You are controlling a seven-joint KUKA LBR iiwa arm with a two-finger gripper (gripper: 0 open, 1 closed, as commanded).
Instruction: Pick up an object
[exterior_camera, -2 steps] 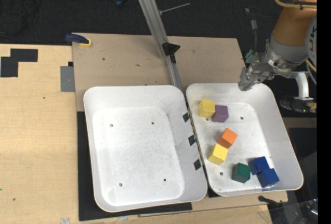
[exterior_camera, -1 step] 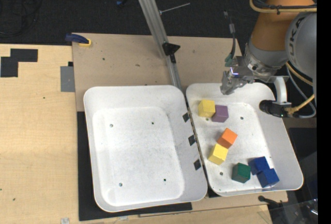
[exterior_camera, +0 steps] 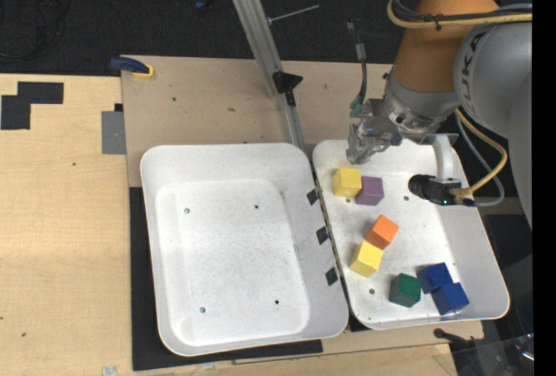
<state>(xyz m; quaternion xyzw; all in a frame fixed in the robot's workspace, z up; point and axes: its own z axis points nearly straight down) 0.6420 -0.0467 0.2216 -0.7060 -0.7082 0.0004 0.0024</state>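
Yellow block (exterior_camera: 347, 181) sits at far end of right bin (exterior_camera: 486, 279), touching the purple block (exterior_camera: 371, 190), just below my gripper (exterior_camera: 363, 148). Can't tell how gripper is set. Gripper hangs over bin's far left corner, nothing seen in it. Further out: orange block (exterior_camera: 381, 231), 2nd yellow block (exterior_camera: 367, 259), green block (exterior_camera: 404, 290), blue blocks (exterior_camera: 442, 286). Left bin (exterior_camera: 165, 166) alongside.

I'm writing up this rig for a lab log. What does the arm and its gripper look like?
The arm is grey and rounded, with a broad orange band above the wrist. Yellowish cables loop over the band, and one more curves down the arm's side. The gripper is small, metallic grey, on a silver wrist collar. Beside it sits a white bracket with a black part.
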